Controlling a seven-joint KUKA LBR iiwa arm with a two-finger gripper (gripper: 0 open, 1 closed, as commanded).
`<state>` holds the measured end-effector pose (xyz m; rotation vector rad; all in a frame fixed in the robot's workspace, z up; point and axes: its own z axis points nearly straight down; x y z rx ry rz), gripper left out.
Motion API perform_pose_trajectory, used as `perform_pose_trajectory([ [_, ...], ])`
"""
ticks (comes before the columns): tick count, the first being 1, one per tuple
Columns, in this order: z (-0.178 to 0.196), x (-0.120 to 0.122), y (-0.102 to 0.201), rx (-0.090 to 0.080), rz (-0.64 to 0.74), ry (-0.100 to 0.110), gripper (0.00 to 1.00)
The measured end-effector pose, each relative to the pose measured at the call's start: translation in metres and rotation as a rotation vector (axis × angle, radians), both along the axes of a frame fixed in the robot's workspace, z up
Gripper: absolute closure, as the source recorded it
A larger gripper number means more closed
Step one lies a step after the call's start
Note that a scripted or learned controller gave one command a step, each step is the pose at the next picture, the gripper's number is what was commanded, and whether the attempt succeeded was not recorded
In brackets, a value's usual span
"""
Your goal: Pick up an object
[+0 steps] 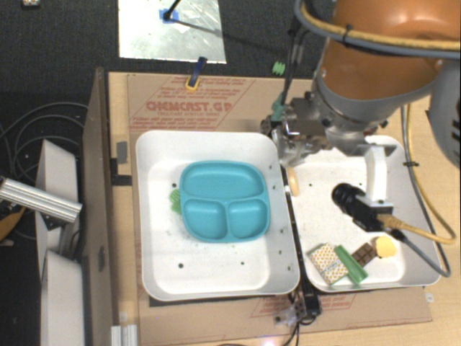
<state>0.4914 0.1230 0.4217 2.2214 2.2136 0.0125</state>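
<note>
The gripper (289,147) hung at ten o'clock over the right bin (318,211). Open or closed could not be told.

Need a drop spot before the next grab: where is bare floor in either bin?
Left bin: bare strip along the front wall, below the blue plate. Right bin: bare middle, between the tan piece at the divider and the front cluster. Crowded: its front, and its back under the arm.
</note>
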Motion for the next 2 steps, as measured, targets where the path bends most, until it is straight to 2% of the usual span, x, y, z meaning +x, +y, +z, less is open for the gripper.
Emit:
perform_pose_trajectory([
  [1,-0.004,-0.001,0.003,-0.001,0.007,0.007,0.0],
  [2,-0.116,0.085,-0.057,-0.007,-0.002,0.016,0.0],
])
